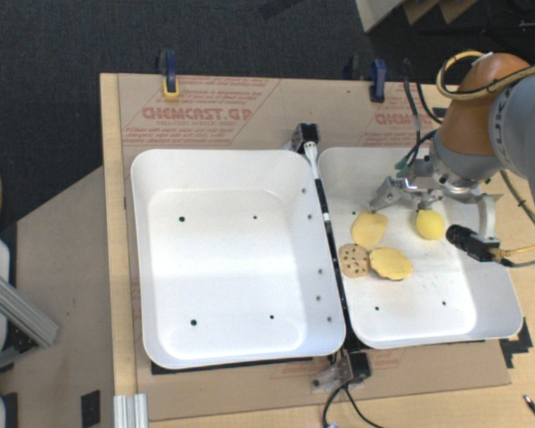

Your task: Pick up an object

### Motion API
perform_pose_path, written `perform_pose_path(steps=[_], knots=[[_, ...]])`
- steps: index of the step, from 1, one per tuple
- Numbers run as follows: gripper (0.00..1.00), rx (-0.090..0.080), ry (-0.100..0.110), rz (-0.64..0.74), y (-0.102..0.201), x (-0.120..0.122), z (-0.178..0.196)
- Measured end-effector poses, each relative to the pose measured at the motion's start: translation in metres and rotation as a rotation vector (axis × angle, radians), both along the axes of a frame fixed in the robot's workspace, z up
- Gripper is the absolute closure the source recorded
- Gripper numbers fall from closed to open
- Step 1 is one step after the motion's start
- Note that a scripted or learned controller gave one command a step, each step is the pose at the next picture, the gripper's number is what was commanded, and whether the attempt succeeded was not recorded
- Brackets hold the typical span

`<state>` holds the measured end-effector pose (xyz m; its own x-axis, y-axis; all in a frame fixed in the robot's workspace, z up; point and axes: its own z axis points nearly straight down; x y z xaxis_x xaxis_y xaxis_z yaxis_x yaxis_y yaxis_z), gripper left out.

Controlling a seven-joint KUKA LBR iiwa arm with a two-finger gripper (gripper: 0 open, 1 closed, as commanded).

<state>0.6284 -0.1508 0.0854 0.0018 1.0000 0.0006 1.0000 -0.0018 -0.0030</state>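
Camera view is taken up by two shallow, glossy white bins on a brown board; the left bin (160, 266) is smooth with a few small dark holes. In the right bin (428, 319) four items are grouped: a round yellow lemon-like piece (431, 225), two flat pale yellow shapes (368, 230) (390, 263), and a speckled brown cookie (353, 259). The metal gripper (408, 194) is seen just far of them, fingers spread apart, nothing between them.

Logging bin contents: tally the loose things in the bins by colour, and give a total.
Yellow: 3, a round piece, a flat piece and a small lemon-like one.
Brown speckled: 1, a cookie.
Total: 4, all in the right bin.
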Motion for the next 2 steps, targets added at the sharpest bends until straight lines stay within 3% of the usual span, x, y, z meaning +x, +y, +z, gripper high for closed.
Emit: perform_pose_path(steps=[1,2], knots=[[0.0,-0.001,-0.007,0.008,0.059,0.029,0.0],[1.0,-0.002,-0.009,0.003,0.055,0.029,0.011]])
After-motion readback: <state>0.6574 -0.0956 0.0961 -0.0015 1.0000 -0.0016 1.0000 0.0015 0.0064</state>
